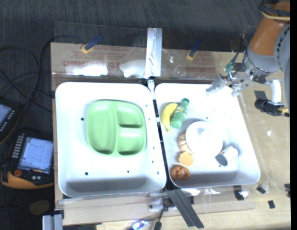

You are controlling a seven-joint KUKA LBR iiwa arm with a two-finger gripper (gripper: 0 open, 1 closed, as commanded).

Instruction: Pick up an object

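My gripper (225, 87) hovers over the far right corner of the right bin (244, 143), open, with nothing between its fingers. In that bin lie a yellow banana (167, 114) and a green bottle (179, 113) side by side near the divider. A white upturned bowl (204, 136) sits mid-bin, with a tan round piece (182, 140) at its left and an orange piece (185, 158) below it. A brown round fruit (180, 172) rests at the front left corner. A small white cup (227, 155) lies on its side at the front right. All objects are apart from the gripper.
The left bin (71, 176) holds a green divided plate (116, 127). A clear upright divider (153, 51) and clamps stand behind the bins. Tablets and cables lie off the bench at the left. The arm's orange band (264, 37) is at the upper right.
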